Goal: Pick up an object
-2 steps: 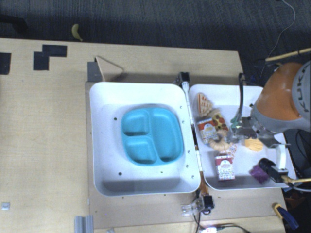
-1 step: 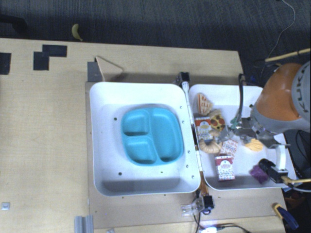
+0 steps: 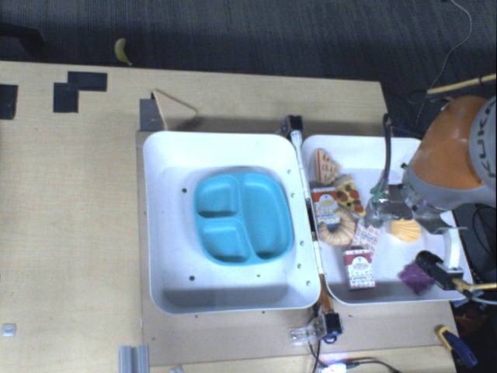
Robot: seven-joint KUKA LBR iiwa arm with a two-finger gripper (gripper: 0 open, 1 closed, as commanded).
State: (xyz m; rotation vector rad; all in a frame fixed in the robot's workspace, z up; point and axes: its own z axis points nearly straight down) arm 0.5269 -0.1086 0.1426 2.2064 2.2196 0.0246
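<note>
Arm enters from the right, orange band and grey wrist bent down over the right bin [image 3: 335, 292], with the pincer [image 3: 378, 207] low among the toys near a small carton [image 3: 367, 236]; cannot tell how far it is open, or whether it has hold of anything. Right bin holds 2 red-and-white cartons, a pizza slice [image 3: 327, 164], a bagel [image 3: 337, 231], a yellow shell piece [image 3: 405, 230] and a purple piece [image 3: 415, 277]. Left bin [image 3: 167, 231] on the worktop [image 3: 70, 224] carries 1 blue 3-compartment tray [image 3: 243, 217]

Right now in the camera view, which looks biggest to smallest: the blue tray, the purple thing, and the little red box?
1. Blue tray, by far the biggest.
2. Red box.
3. Purple thing, though these last two look close in size, so I'm not sure.
</note>
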